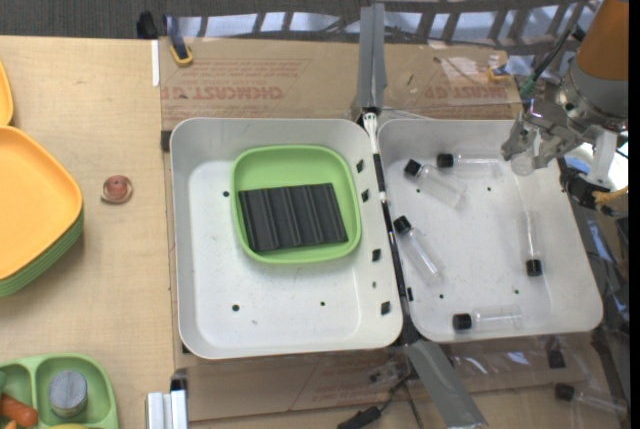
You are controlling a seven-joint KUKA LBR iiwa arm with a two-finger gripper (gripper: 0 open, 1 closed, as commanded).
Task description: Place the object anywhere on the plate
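Note:
A green square plate [296, 161] lies in the left white bin [205, 297], with a dark ribbed mat [297, 216] on it. In the right bin [560, 312] lie several clear tubes with black caps: one near the far wall [462, 160], one beside it [432, 179], one by the left wall [417, 245], one at the right [530, 242], and one at the front [487, 319]. My gripper [535, 149] hangs over the right bin's far right corner, open, with nothing between its fingers. It is well to the right of the plate.
A stack of orange plates [30, 207] and a small red knob [117, 187] sit on the wooden table to the left. A green divided tray [45, 395] is at the front left. A metal frame [470, 7] stands behind the bins.

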